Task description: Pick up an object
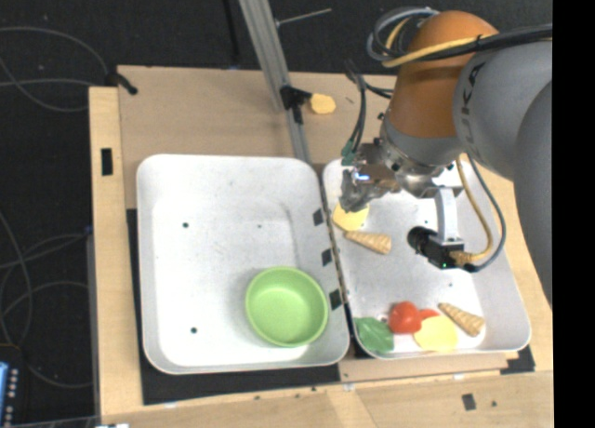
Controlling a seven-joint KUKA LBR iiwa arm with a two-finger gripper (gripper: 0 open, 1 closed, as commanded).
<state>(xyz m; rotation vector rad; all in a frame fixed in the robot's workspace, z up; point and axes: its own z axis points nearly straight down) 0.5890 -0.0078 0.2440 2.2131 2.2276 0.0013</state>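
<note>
wooden bench point(214, 110) with two white bins, green bowl point(286, 305) in left bin point(186, 203), gripper point(353, 195) low in right bin point(493, 287) over a pale yellow piece point(348, 220), grip state impossible to tell, cone point(370, 242) just beside, red, yellow and green toys near front wall

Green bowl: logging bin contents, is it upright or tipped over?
Upright: the green bowl shows its open mouth and round rim, facing up.

Your light-tan wooden bench top point(223, 105) carries two shallow white plastic bins side by side | left bin point(186, 231) and right bin point(502, 310) nearly touching at their inner edges | small yellow-orange lump point(323, 103) lies on bare board behind bins, beside slanted grey metal post point(265, 40)
</note>
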